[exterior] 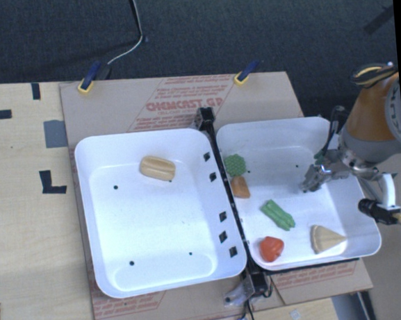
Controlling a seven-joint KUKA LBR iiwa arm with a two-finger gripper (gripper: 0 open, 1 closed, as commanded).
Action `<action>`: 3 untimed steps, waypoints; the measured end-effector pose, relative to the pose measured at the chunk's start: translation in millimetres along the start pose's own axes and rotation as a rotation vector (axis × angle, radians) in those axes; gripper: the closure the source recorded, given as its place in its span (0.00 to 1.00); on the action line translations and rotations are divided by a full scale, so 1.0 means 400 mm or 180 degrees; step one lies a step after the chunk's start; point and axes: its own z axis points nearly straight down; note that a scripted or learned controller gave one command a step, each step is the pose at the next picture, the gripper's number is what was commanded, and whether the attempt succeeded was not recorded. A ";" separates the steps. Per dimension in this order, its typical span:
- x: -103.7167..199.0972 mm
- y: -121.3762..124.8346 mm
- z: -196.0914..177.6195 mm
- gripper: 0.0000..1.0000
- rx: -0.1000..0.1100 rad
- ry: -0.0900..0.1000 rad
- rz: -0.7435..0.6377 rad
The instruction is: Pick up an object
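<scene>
Now: Pincer Low in the Right Bin, Nothing Between Its Fingers

Right, the arm (pixel 372 116) leans in from the right, orange band showing, and its pincer (pixel 314 181) hangs over bare white floor in the right bin (pixel 274 130), near that bin's right wall. The fingers point down and look drawn close together, with no object between them; that much reads fairly clearly, though the tips are small.

So where are the candidates? Four of five sit in this bin. The green textured piece (pixel 235 164) and the orange piece (pixel 240 186) lie touching each other hard against the divider (pixel 219 189), awkward for a finger on that side. The long green vegetable (pixel 278 214) lies out in the open, well apart from the walls, just down-left of the pincer. The red round one (pixel 271 248) and the tan wedge (pixel 326 238) rest near the front rim. Over in the left bin (pixel 92 200), the bread roll (pixel 157 168) lies alone.

By this reading, the long green vegetable is the likeliest target: nearest and free on all sides. The pick is not yet made.
</scene>
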 end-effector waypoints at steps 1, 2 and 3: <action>-0.001 -0.087 0.052 1.00 -0.0034 -0.0008 0.0005; 0.236 -0.121 0.050 1.00 -0.0032 -0.0002 -0.0020; 0.392 -0.017 -0.212 1.00 -0.0055 -0.0001 -0.0030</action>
